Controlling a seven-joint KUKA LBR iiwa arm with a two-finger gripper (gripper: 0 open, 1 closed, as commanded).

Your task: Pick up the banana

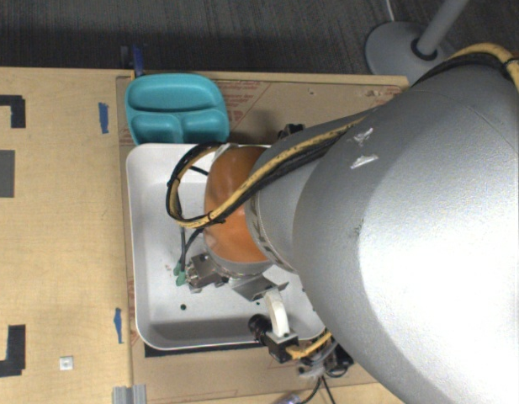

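Banana hidden somewhere under the grey arm [394,225] low in the white bin [150,225], pincer state I cannot tell, so descend slowly and centred.

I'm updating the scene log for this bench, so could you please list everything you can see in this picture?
white bin: one, white, middle of the view, partly covered by the arm.
teal tray: one, teal, just beyond the bin's far edge, with moulded compartments.
bench top: one, tan cardboard-like surface, with black marks and blue tape bits at the left.
grey stand: one, grey, on the dark floor at the top right.
arm: one, grey with an orange band, reaching in from the right over the bin, cables along it.
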